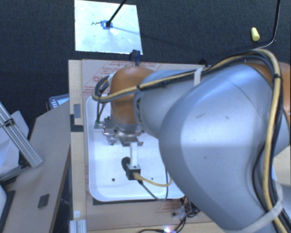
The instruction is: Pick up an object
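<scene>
- Bench (50, 150): a plain brown board. It sits against a dark, carpet-like backdrop (36, 45).
- A pale card with red print (97, 75) lies on the bench, and the white bin (97, 182) rests on it.
- At the far end a shiny pale sheet (91, 36) lies flat. A small blue piece (107, 24) sits on it, with a thin black rod (119, 10) running up from the piece.
- Left edge: an aluminium rail (16, 136) leans at a slant, well apart from the bin.
- Top right: a small yellow bit (255, 33) sits just beside a black cable (276, 22).
- A small dark square (44, 200) lies on the bench near the front left.
- The arm (218, 136) fills the right side, with its orange band (123, 93) over the far part of the bin. It blocks most of what lies to the right.
- The gripper (122, 135) hangs low over the middle of the bin. Whether it's released or clenched, can't tell.
- Two dark specks (113, 179) sit on the bin floor, too small to identify.
- Object to pick: can't tell where it is, since the arm hides much of the bin.
</scene>
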You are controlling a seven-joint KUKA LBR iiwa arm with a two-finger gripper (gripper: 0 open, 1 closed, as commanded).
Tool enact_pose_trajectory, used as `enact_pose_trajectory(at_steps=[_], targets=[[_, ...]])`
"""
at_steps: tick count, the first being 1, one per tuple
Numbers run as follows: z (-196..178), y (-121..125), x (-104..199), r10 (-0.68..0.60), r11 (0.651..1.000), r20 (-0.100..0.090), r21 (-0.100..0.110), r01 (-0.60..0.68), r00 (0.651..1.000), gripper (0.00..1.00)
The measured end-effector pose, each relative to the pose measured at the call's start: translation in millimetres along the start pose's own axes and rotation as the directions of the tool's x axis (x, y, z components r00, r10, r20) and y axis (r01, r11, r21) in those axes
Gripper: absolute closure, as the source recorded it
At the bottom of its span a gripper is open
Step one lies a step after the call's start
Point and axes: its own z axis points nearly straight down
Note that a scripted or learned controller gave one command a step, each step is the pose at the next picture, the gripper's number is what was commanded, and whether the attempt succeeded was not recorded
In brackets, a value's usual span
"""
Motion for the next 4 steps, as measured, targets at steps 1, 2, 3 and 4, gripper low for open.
enact_pose_trajectory(at_steps=[1,2,3,4], targets=[[-10.3,0.8,-0.5,0.002,1.000,-0.001,-0.001,-0.002,1.000,1.00],[-20.8,1.6,-0.8,0.004,1.000,-0.001,-0.001,-0.004,1.000,1.00],[11.8,46.7,0.5,-0.005,1.000,0.000,-0.003,0.005,1.000,1.00],[-28.5,34.5,0.5,-0.004,1.000,-0.001,-0.001,0.004,1.000,1.00]])
